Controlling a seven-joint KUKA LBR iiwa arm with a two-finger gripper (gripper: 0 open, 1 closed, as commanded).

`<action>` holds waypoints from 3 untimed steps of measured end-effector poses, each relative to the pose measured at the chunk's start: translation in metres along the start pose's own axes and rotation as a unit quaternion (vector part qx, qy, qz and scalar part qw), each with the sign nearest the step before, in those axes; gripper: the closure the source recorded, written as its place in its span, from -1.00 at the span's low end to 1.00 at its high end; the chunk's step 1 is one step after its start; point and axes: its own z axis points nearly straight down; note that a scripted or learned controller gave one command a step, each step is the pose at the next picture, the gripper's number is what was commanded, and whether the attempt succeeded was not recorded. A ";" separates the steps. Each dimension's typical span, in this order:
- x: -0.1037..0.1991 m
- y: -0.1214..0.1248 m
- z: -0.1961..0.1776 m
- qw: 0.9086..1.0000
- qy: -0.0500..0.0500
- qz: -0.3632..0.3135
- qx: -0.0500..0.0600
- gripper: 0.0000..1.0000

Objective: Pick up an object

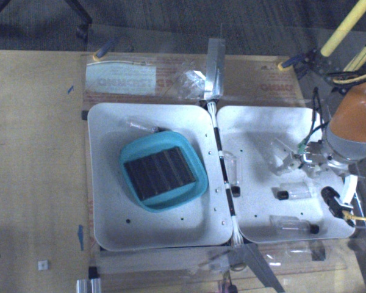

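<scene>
My gripper hangs low over the right side of the right bin, below the orange band of the arm. A clear plastic piece lies just left of it, and whether they touch is unclear. A clear tube with a black cap lies a little nearer the front. Another capped clear tube rests by the front wall. A third tube lies along the divider between the bins. In the left bin sits a teal tray with a dark ribbed insert.
A small clear tube lies behind the teal tray in the left bin. Behind the bins are a labelled plastic bag, crumpled clear wrap and a metal post. Yellow-handled clamps stand at the back right.
</scene>
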 end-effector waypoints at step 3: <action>-0.006 0.023 -0.002 0.999 0.009 0.048 0.004 -1.00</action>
